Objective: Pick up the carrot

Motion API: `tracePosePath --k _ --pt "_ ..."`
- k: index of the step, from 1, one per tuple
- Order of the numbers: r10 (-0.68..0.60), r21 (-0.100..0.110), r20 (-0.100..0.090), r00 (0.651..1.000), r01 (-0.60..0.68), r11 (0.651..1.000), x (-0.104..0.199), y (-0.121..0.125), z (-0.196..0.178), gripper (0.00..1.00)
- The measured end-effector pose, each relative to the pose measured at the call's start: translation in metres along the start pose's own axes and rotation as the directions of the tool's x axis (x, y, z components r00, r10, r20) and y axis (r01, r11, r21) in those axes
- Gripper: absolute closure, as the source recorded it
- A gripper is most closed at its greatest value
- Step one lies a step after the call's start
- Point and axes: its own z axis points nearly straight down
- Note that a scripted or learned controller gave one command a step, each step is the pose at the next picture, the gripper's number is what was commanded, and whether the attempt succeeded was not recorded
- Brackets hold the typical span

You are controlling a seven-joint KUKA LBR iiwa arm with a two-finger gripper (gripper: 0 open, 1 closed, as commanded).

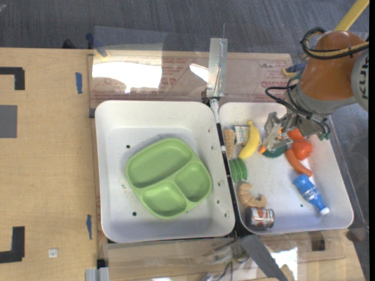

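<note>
Camera view: jaws (pixel 275 134) hang low in the right bin (pixel 340 215) beside the carrot (pixel 297 164); their state is unclear.

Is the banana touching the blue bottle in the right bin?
Apart. The camera view shows the banana by the bin's left wall and the blue bottle toward its lower right, with bare white floor between them.

Just one fixed camera here, mounted up above the tan wooden surface (pixel 41 157) and looking down at a slant. It's far enough back to fit both shallow white plastic bins (pixel 111 157) side by side, with the grey-and-orange arm (pixel 331 69) coming in from the right edge.
</note>
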Motion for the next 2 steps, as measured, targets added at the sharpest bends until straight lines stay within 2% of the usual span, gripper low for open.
tracePosePath --k 1,2 --pt "0.473 -0.001 -0.022 0.881 -0.473 0.881 -0.0364 0.0771 -0.0665 1.00" --pt "0.476 0.002 -0.026 0.879 -0.476 0.879 -0.0344 0.0749 -0.0643 0.00"
